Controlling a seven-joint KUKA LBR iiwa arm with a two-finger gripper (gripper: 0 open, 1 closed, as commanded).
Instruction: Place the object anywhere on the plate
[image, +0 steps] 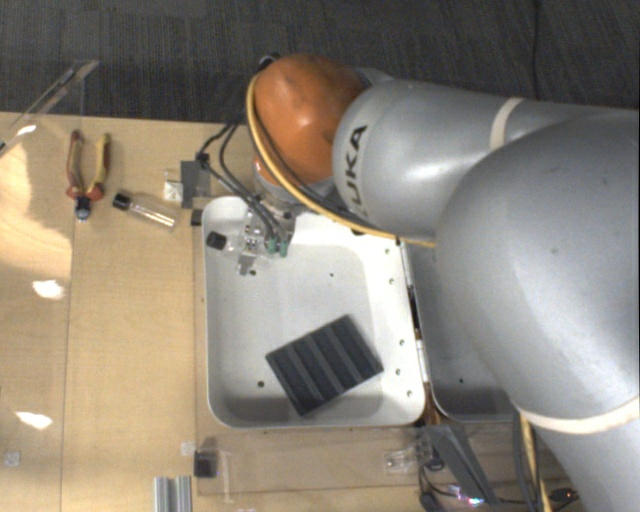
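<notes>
One dark ribbed block lying flat in left bin, tilted, below gripper. Gripper's grasp: cannot tell. Two bins; one pliers lying on counter, left of gripper.

Two bins stand side by side on the bench. The left bin lies in the middle of the view, and the right bin is just beside it, mostly under the arm. A ribbed flat object lies in the near part of the left bin, turned at an angle to the walls. The gripper hangs over the far left corner of this bin, well apart from the ribbed object. On the bench, to the left of the bins and at the far side, lie pliers, and a small tube lies between the pliers and the left bin.
</notes>
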